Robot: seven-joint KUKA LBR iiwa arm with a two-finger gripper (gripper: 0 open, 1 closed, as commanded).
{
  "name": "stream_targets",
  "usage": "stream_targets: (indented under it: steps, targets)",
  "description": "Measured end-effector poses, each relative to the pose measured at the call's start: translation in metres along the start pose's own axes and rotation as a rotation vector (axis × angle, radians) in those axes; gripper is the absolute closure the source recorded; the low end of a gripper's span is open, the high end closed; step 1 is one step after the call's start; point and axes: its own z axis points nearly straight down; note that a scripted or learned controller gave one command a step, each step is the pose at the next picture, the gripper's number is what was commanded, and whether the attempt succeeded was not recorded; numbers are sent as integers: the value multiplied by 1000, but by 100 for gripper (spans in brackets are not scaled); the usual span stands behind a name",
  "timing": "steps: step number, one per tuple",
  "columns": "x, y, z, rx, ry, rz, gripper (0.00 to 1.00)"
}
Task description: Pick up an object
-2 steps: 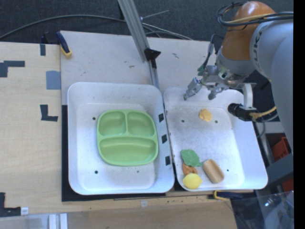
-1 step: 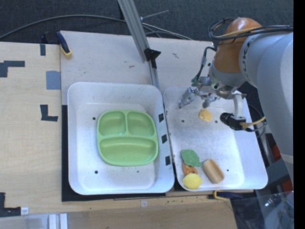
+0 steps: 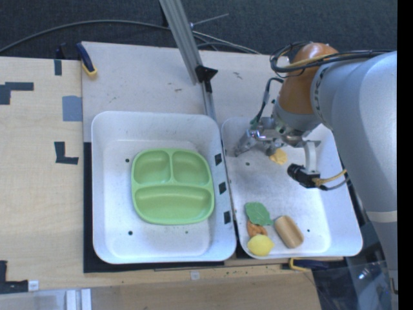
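Note:
My gripper [image 3: 248, 142] hangs low over the upper left part of the right bin [image 3: 335, 237], close to the wall it shares with the left bin. A small yellow object [image 3: 279, 156] lies just to the right of the gripper, partly under the wrist. At the right bin's front sit a green leaf-shaped piece [image 3: 259, 212], a small orange item [image 3: 255, 228], a yellow lemon-like item [image 3: 260, 245] and a brown bread roll [image 3: 288, 231]. I cannot see anything between the gripper's tips.
A green divided plate [image 3: 172, 186] lies in the left bin [image 3: 103, 173]. A slanted metal pole [image 3: 184, 31] crosses the bench behind the bins. The arm's grey body [image 3: 368, 121] covers the right bin's right side. A black cable connector [image 3: 303, 175] dangles below the wrist.

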Motion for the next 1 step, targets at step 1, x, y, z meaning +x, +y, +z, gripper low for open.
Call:
stream_targets:
  steps: [1]
  targets:
    - [1, 1, -12, -1, 1, -2, 100]
